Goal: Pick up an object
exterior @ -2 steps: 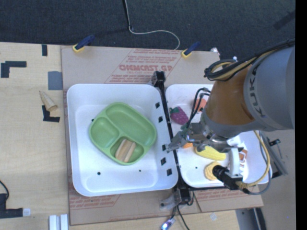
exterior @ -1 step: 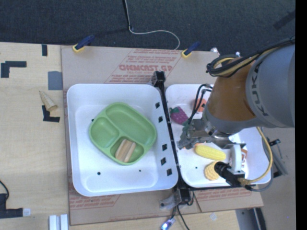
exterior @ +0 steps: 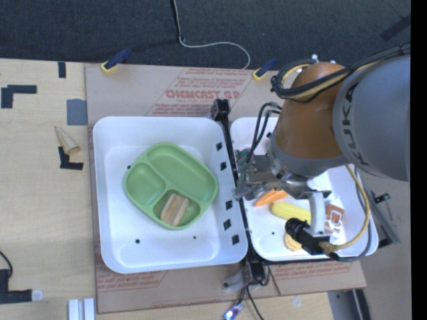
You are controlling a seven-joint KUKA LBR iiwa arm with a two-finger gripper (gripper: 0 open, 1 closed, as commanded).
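Although several candidates lie within reach, no object is seen lifted: an orange carrot-like piece [exterior: 270, 197], a yellow corn cob [exterior: 289, 211] and a small yellow item [exterior: 291, 243] rest on the floor of the right bin [exterior: 347, 249]. The pincer [exterior: 248, 182] is placed low over that bin's left side, just beside the orange piece, but whether it is released or clenched cannot be told, the wrist hiding it. The pick is judged not yet made. In the left bin [exterior: 110, 179], a green divided plate [exterior: 171, 185] carrying a tan piece [exterior: 175, 209] sits untouched on the worktop [exterior: 40, 199].
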